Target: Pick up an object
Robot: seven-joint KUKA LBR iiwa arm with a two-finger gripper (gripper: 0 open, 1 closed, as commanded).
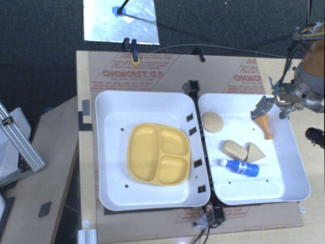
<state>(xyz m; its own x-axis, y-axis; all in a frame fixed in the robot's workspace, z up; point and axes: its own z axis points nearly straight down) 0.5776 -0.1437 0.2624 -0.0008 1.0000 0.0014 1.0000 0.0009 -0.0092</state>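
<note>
From my seat I see the two white bins side by side in the middle of the frame. The left bin (109, 151) holds a yellow divided tray (158, 153), lying flat with three compartments. The right bin (292, 174) holds the loose items: a round tan disc (213, 121) near its upper left corner, a tan rounded block (234, 149) at its centre, a tan wedge (256, 152) touching that block on its right, and a blue bottle (242, 167) with a white cap lying on its side just below both.

The arm comes in from the right edge of the frame, and the gripper (272, 109) sits over the upper right part of the right bin. Its two fingers stand apart, one grey fingertip (261, 108) to the left and the other toward the right. An orange cone-shaped piece (264, 125) lies just below them, its thicker end up by the left finger and its tip pointing down and right. I think it lies on the bin floor rather than between the fingers, though the overlap at its top end makes that hard to judge.

Above the bins, a blue and yellow clamp (134, 51) sits at the bench's far edge, below a shiny metal sheet (121, 14) in the upper left.
</note>
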